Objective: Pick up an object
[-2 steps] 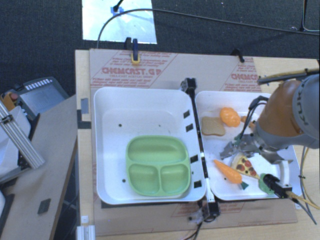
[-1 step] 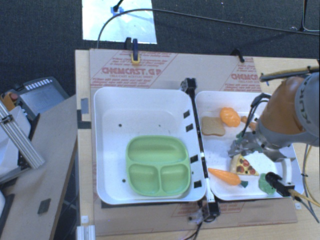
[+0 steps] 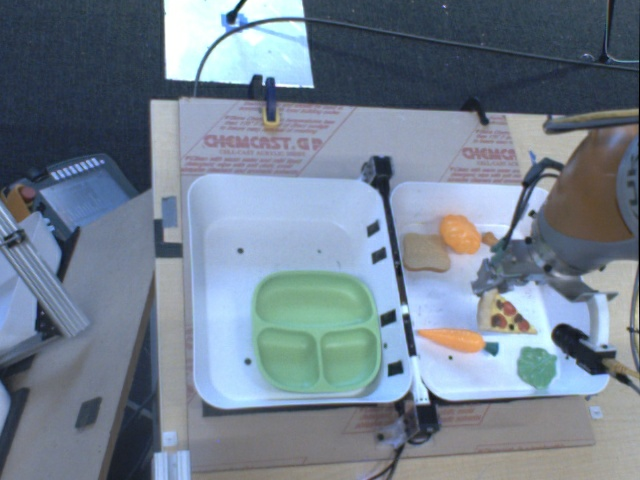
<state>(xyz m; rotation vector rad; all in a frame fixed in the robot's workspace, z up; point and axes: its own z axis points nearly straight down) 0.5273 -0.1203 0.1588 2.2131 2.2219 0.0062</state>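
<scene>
The gripper point(image 3: 497, 273) hangs low in the right bin point(image 3: 430, 200), directly over the upper left corner of the toy pizza slice point(image 3: 505, 314); whether its fingers are spread or closed cannot be told at this angle. The slice lies just below and right of the gripper, its long axis seemingly running toward the bin's right wall. A toy carrot point(image 3: 452, 340), bread slice point(image 3: 426, 254) and orange point(image 3: 460, 234) lie further left.

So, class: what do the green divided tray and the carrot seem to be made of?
The green divided tray looks like moulded plastic: one even pale green, smooth rounded compartments, a soft sheen. The carrot is probably a plastic toy: flat uniform orange, stubby green tip; rubber or foam is also possible.
</scene>
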